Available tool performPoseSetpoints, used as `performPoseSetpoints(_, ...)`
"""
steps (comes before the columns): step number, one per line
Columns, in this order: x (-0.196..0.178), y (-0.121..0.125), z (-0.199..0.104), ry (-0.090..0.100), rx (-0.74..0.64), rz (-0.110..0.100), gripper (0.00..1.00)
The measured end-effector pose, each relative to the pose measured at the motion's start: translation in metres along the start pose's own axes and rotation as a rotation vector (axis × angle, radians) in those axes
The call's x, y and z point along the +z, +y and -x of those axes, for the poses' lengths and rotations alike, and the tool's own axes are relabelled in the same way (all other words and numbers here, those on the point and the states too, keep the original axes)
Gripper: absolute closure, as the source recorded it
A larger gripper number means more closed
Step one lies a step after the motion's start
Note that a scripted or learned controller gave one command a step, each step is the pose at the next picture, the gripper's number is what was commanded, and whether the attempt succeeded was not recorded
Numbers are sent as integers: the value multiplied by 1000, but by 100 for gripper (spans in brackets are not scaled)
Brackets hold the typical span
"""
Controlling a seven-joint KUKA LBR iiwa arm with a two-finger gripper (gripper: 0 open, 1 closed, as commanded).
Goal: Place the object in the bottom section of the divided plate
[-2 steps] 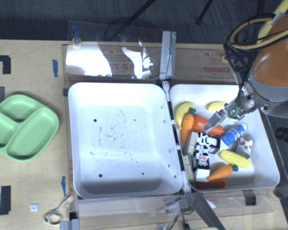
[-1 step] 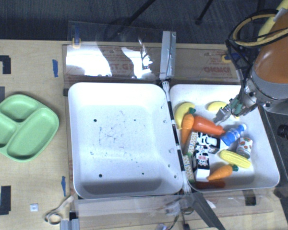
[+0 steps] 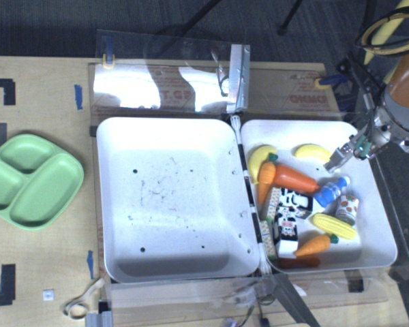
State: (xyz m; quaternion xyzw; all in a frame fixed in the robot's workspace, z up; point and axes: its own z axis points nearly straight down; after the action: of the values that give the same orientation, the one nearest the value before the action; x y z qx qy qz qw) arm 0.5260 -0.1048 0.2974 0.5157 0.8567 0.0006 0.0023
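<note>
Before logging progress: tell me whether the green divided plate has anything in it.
Empty. The green divided plate sits on the bench left of the bins, all its sections bare green; the toy food remains in the right bin.

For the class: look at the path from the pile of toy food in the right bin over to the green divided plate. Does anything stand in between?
Yes. The left bin lies between the right bin, which holds the toy food, and the green divided plate on the bench at far left. Its raised walls and the divider between the bins must be cleared. The hand hovers above the food.
</note>
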Motion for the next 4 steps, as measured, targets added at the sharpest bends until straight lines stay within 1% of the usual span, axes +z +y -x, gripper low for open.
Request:
performPoseSetpoints(1, 0, 0, 0, 0, 0, 0, 0)
performPoseSetpoints(2, -111, -15, 66, -1, -43, 0, 0)
performPoseSetpoints(3, -125, -16, 20, 2, -314, -1, 0)
performPoseSetpoints(4, -139, -7, 131, -3, -45, 1, 0)
